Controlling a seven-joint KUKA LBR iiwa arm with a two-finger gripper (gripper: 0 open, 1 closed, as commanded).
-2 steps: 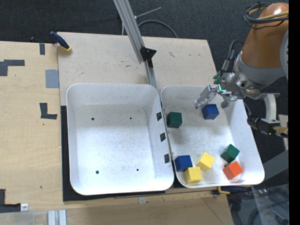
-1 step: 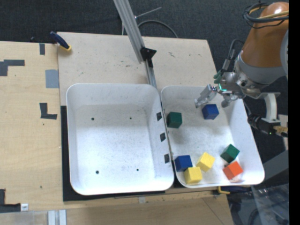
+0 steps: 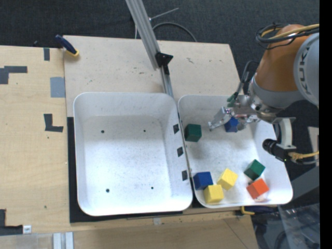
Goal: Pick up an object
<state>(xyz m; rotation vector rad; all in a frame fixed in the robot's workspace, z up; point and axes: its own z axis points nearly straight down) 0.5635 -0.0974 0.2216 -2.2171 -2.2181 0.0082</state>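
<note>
Above a dark carpeted floor, a pale wooden bench [image 3: 119, 61], scuffed and marked with grey tape. Bearing two shallow white bins side by side on a black mat, presumably so that loose pieces stay corralled within reach. Speckled with fine dark grit across the left bin [image 3: 78, 139]; holding all the coloured cubes in the right bin [image 3: 218, 152].

Slanting down to the seam between the bins, an aluminium post [image 3: 148, 30], with a thin loop of cable [image 3: 171, 27] behind it.

Reaching in from the right over the right bin's far corner, the grey and orange arm [image 3: 282, 71], wrist bent downward, apparently to bring the tool onto a target from above.

At its tip, the gripper [image 3: 231, 117], right upon a small blue cube [image 3: 232, 126] near the bin's back wall. Impossible to tell whether pinching that cube or merely standing over it, spread or pressed together; likely the piece chosen for the pick.

Just beside, toward the dividing wall, a dark green cube [image 3: 193, 133]. Well apart, clustered along the near rim: a second blue cube [image 3: 203, 180], two yellow cubes [image 3: 227, 178] [image 3: 213, 193], another green cube [image 3: 254, 169] and an orange cube [image 3: 257, 189].

Off at the bench's far left corner, a blue and yellow clamp [image 3: 67, 44].
</note>
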